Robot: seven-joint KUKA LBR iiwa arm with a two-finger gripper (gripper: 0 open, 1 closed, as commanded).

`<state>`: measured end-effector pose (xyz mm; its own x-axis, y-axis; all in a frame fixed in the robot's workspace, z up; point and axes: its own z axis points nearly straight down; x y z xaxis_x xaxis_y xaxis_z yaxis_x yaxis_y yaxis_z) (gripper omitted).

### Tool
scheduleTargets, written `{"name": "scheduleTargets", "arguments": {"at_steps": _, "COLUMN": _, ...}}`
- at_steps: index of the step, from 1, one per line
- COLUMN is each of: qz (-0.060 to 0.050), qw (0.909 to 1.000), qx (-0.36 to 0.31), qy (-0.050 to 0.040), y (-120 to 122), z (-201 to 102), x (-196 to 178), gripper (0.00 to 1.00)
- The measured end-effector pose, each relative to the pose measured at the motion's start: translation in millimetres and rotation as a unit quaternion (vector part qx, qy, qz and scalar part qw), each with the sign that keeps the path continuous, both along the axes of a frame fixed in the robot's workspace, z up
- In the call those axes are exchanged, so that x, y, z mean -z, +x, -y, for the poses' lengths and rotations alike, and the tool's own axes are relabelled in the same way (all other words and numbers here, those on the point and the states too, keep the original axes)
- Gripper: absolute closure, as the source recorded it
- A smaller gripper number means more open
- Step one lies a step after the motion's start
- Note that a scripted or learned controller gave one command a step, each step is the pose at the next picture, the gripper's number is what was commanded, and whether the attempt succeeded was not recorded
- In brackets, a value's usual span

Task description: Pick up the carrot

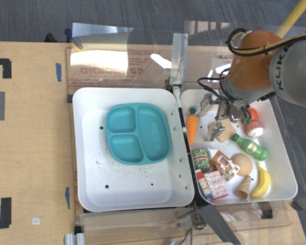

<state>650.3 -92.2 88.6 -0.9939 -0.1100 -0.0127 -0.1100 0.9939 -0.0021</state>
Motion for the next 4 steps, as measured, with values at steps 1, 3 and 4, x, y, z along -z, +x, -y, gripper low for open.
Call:
{"name": "scheduleTargets", "arguments": {"at_steps": 1, "qz": -0.001, "qw": 0.9997, "qx": -0.026, "qy": -0.0003, "y": -5.3, "z": -1.6, "x": -0.2, "gripper": 0.0}}
{"name": "scheduleTargets", "arguments": {"at_steps": 3, "qz": -0.001, "qw": 0.9894, "qx": -0.145, "qy": -0.001, "y": -12.2, "z": 1.7, "x": -0.5, "gripper": 0.0}}
{"name": "scheduleTargets", "arguments": {"at_steps": 4, "qz": -0.001, "qw": 0.9992, "qx": -0.039, "qy": 0.0006, "y": -36.1, "z": 1.0, "x": -0.9, "gripper": 0.0}}
